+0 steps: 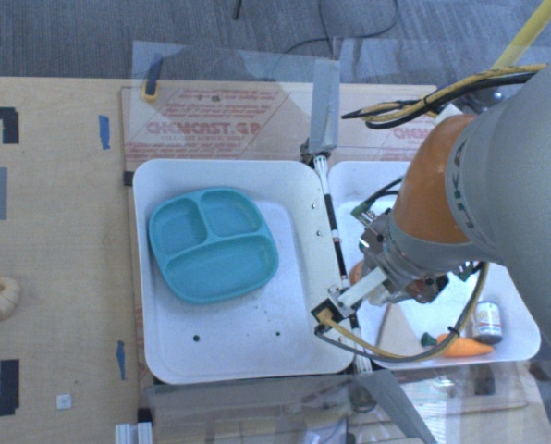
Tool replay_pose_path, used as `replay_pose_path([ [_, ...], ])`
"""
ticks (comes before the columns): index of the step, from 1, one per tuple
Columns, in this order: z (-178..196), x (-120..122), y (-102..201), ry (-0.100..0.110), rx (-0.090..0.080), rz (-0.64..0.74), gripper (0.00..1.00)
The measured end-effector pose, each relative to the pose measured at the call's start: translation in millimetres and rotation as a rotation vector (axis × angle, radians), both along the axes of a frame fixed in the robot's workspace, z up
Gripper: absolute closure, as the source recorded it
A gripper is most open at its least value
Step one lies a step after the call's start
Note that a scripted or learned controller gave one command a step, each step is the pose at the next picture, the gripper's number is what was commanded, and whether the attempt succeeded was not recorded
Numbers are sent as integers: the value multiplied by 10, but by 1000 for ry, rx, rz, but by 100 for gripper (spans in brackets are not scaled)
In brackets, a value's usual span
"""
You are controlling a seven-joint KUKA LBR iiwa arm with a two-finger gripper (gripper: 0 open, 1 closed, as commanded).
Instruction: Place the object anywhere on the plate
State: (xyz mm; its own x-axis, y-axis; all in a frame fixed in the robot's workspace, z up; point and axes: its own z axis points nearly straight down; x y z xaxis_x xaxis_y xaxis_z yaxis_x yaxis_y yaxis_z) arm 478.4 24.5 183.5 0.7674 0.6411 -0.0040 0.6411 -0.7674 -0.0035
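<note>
Plate (213,244) in left bin (229,340)

You have a light wooden bench (54,248) carrying two shallow white bins side by side, the left bin (294,340) and the right bin (525,336); far behind them lies a clear printed sheet (211,128), and a pale curled object (0,301) rests at the bench's left edge

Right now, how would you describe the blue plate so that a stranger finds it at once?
Look at the two shallow white bins side by side and take the left white bin. In its upper left part lies the turquoise plastic plate with rounded corners, tilted slightly. It is divided into three compartments, two small above one large, and is the bin's one coloured thing.
</note>
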Motion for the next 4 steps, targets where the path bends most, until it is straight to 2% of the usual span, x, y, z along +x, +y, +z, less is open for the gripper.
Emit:
replay_pose_path([
  [1,4,770,1,-2,0,56,100],
  [2,157,1056,943,-3,0,188,100],
  [3,266,1025,1851,-3,0,45,100],
  [4,-113,1671,1741,-4,0,37,100],
])
